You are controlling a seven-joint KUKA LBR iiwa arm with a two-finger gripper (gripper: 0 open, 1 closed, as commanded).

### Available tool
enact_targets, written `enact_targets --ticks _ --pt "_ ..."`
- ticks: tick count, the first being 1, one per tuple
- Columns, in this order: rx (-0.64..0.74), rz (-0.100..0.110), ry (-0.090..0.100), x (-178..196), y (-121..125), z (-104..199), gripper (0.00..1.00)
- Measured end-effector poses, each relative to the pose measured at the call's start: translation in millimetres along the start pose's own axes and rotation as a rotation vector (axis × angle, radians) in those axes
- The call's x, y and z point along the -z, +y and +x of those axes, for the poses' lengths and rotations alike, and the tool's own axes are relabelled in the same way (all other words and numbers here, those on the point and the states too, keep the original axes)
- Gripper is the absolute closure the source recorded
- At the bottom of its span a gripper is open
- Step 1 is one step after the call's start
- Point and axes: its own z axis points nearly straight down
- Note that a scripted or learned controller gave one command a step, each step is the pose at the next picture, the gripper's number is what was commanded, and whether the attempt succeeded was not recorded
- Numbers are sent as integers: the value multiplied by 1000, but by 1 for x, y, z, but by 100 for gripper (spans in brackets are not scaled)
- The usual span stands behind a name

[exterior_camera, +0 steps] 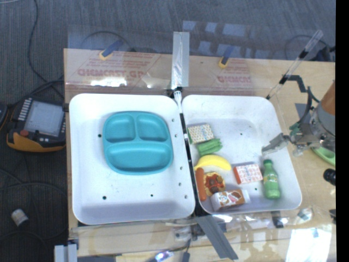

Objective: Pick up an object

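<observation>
The right bin (240, 113) holds several small things. A patterned cracker box (200, 131) lies near its left wall, with a green vegetable (209, 146) and a yellow banana (212, 161) below it. Toward the front are a red sausage (200, 179), a red-and-yellow packet (214, 182) and a white-and-orange carton (229, 198). A red-and-white box (248, 173) and a green bottle (270, 180) lie at the front right. My gripper (281, 142) hovers at the bin's right rim, just above the green bottle, with nothing visibly in it.
The left bin (87, 162) holds a blue divided plate (137, 142). A grey divider strip (180, 59) runs between the bins at the back. Cables and a handheld pendant (38, 125) lie on the floor at left. Green and black parts (326, 156) sit on the bench's right.
</observation>
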Motion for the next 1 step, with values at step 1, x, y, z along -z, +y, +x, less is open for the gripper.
enact_targets --ticks 1 --pt "90 1 2 -53 -3 10 0"
